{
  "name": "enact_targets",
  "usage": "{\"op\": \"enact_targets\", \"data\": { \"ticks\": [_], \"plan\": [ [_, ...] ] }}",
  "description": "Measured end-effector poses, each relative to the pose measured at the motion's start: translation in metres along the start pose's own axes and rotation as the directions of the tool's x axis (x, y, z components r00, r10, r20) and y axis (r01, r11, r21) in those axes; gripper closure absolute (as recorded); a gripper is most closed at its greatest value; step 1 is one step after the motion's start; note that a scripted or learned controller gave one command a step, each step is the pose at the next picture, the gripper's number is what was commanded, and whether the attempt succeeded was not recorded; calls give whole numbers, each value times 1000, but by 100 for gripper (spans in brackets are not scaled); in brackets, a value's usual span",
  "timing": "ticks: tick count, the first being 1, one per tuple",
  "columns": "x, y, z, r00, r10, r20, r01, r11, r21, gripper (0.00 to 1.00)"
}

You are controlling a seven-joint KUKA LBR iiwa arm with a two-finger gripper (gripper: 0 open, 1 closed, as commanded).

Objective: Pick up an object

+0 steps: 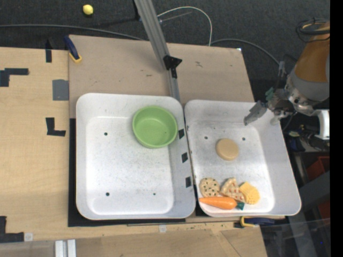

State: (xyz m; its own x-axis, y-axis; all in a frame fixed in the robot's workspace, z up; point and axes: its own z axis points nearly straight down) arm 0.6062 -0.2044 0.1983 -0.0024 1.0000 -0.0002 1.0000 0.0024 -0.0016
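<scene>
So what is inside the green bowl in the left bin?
The green bowl in the left bin shows only its own green inner surface; nothing lies inside it. The bin floor directly under it is covered.

Fixed overhead camera, slanted down, both bins (pixel 86 143)

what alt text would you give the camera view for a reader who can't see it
A grey two-finger gripper hangs over the upper right of the right white bin, which holds a round tan disc and, along its lower edge, an orange toy carrot, a yellow corn piece and two cookie-like pieces. The left white bin holds a round green bowl.
</scene>
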Motion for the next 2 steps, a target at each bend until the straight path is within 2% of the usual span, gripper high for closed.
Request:
{"op": "enact_targets", "data": {
  "ticks": [1, 2],
  "plan": [
    [0, 0, 0, 1000, 0, 0, 0, 1000, 0, 0],
    [1, -1, 65, 1000, 1, -1, -1, 1000, 6, 0]
  ]
}}
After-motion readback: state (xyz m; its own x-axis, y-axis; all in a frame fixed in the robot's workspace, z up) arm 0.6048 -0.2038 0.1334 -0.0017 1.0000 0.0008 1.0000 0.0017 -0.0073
